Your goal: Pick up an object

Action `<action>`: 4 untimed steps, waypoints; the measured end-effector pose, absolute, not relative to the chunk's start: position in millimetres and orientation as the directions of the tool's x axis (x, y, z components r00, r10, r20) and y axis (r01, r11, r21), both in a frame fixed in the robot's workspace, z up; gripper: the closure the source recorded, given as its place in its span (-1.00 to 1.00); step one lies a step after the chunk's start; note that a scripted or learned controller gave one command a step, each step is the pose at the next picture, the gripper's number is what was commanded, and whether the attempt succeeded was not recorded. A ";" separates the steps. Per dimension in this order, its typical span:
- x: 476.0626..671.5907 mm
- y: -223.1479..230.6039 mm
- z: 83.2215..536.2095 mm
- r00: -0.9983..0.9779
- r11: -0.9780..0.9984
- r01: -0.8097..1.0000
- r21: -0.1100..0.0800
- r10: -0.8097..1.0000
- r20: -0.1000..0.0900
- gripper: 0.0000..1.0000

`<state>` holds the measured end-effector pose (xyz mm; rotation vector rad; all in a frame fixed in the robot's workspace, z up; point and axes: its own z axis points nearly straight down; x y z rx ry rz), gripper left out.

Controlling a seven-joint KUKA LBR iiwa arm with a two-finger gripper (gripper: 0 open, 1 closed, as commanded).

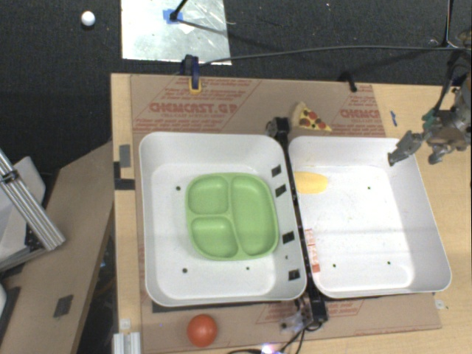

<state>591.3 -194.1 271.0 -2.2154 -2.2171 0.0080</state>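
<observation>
Grey fingers of my gripper (417, 150) hang spread apart, gripping nothing, over the right bin's (413, 271) far right corner. My target, a smooth yellow lemon-shaped object (310, 184), lies by that bin's left wall.

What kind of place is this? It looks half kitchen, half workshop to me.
Probably a robot test lab, not a kitchen. Two white bins sit on a board-covered bench, holding a green divided plate and a yellow toy, and a robot gripper reaches in from the right.
</observation>
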 end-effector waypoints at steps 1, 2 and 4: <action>593.4 -193.5 277.5 -0.004 0.004 1.000 0.002 1.000 -0.001 -1.00; 592.0 -192.6 236.1 -0.002 0.002 1.000 -0.001 1.000 0.000 -1.00; 596.5 -190.0 132.7 -0.001 0.001 1.000 -0.001 1.000 0.000 -1.00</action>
